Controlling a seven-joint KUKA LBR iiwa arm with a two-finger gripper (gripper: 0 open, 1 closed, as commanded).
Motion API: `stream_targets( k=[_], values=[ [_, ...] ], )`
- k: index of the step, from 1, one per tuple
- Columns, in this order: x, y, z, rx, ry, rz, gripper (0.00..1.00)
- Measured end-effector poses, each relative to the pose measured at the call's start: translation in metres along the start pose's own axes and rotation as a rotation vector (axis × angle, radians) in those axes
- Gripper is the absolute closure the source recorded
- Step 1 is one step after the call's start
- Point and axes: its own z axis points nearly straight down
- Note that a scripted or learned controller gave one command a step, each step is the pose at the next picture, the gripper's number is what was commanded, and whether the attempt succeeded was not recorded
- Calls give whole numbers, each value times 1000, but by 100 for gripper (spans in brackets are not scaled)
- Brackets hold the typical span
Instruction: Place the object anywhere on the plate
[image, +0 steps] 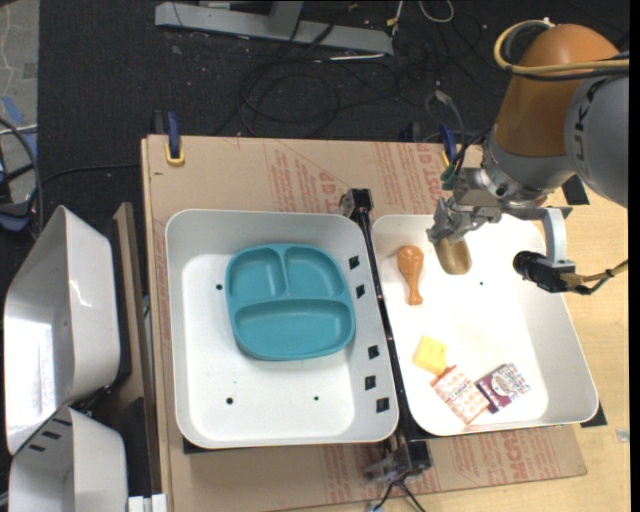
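Hanging over the upper part of the right bin (560, 385), the jaws of the arm's gripper (453, 250) point down at the bin floor, just to the right of a toy chicken drumstick (411, 272). Whether the jaws stand apart or together cannot be told from this slant, and nothing is plainly seen between them.

That drumstick, tan and orange, is probably the object to move, being the nearest thing. It lies flat near the bin's left wall, fat end toward the top, thin bone end toward the bottom. It looks like hard, light, smooth plastic, so it would likely be stiff and easy to lift but apt to slip or roll. The fat rounded end gives poor purchase; taking it across the narrower shank, near the middle, seems the safer hold.

Lower in the same bin lie a yellow cheese wedge (430, 353), a red-and-white packet (459, 394) and a purple-and-white packet (503, 384), well apart from the drumstick.

The teal divided plate (291, 303) sits in the left bin (190, 330) with all three compartments bare. The table (250, 170) carries both bins side by side.
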Motion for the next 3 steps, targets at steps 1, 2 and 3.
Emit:
stream_targets(
  k=[1,2,3],
  values=[
    [61,-14,-1,-1,0,-1,100],
    [108,-26,8,0,0,-1,100],
    [151,-50,17,1,-1,1,100]
  ],
)
